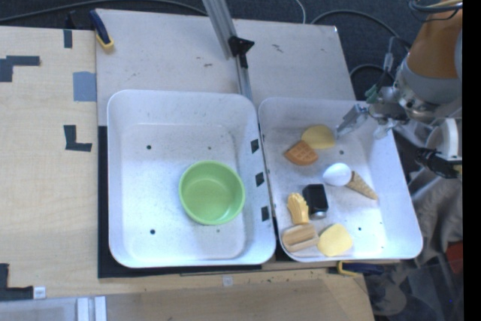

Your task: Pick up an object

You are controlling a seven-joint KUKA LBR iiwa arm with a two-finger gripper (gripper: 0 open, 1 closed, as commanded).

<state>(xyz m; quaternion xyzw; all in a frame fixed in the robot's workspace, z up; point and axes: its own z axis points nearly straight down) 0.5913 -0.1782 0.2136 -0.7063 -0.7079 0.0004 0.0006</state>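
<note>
So your gripper is hanging over the upper right corner of the right bin, fingers spread a fair bit apart and nothing between them, one fingertip angled down-left toward the toys. Closest thing to it is the yellow lemon-looking piece, which sits just left and slightly toward the front of the fingers, near but not touching them. Right up against that on its lower left is the orange waffle-ish wedge. Further toward the front edge you've got the ice cream cone lying on its side, white scoop pointing left and the cone tip pointing right and a bit forward, so its long axis runs roughly across the bin. Then there's a black block, a yellow fries-type toy just beside it, a hot dog bun thing and another yellow blob down by the front rim. The left bin just has a green bowl, well away from the arm. If you're picking anything, I'd guess the lemon is the easy shot since it's the short hop down and left, but the waffle crowding it could get nudged or pinched along with it
</note>
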